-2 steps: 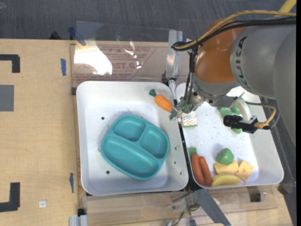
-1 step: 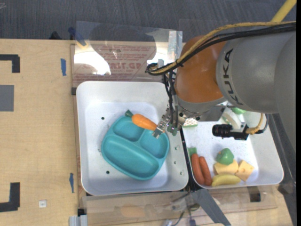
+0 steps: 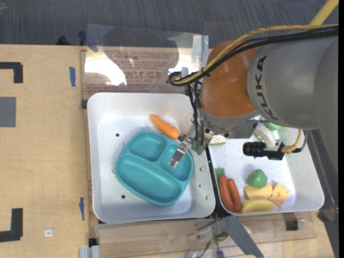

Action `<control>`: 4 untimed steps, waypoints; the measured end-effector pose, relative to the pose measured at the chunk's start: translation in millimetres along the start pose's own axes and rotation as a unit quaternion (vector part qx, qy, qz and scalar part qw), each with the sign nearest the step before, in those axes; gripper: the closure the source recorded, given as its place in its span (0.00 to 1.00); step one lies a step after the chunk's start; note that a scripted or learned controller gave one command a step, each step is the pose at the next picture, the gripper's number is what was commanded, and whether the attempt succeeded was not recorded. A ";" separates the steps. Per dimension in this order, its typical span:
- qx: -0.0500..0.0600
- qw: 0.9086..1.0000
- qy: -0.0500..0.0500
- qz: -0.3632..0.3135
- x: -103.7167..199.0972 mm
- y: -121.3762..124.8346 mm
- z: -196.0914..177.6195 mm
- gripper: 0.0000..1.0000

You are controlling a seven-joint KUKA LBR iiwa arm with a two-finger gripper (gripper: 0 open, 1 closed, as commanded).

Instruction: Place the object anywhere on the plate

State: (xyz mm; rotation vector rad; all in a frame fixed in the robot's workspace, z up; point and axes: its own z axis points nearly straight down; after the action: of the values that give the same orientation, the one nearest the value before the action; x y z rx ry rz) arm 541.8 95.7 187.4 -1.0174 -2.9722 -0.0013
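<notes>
You see the orange plastic carrot (image 3: pixel 164 126) lying beside the turquoise divided plate (image 3: pixel 153 171), not yet on it, while the end effector (image 3: pixel 179 153) hovers spread and holding nothing.

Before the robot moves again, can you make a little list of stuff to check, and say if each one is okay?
1. Plate in reach: the blue plate lies in the left bin, under the arm. Ok.
2. Pincer over the plate: the pincer hangs above the plate's right upper compartment. Ok.
3. Something held in the pincer: too small to make out. Cannot tell.
4. Carrot on the plate: the carrot lies on the bin floor beside the plate's top edge. Not ok.
5. Other toy food out of the way: the sausages, banana and green fruit sit in the right bin. Ok.
</notes>
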 end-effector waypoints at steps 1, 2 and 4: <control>-0.001 0.980 -0.003 -0.199 -29.9 -32.4 -20.5 0.00; -0.004 0.980 -0.006 -0.200 -30.1 -30.1 -31.6 1.00; 0.001 0.960 -0.002 -0.280 -43.2 -155.6 -64.4 1.00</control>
State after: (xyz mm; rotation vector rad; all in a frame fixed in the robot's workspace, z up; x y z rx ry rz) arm 480.5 -53.7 251.7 -0.1440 -3.1425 0.0027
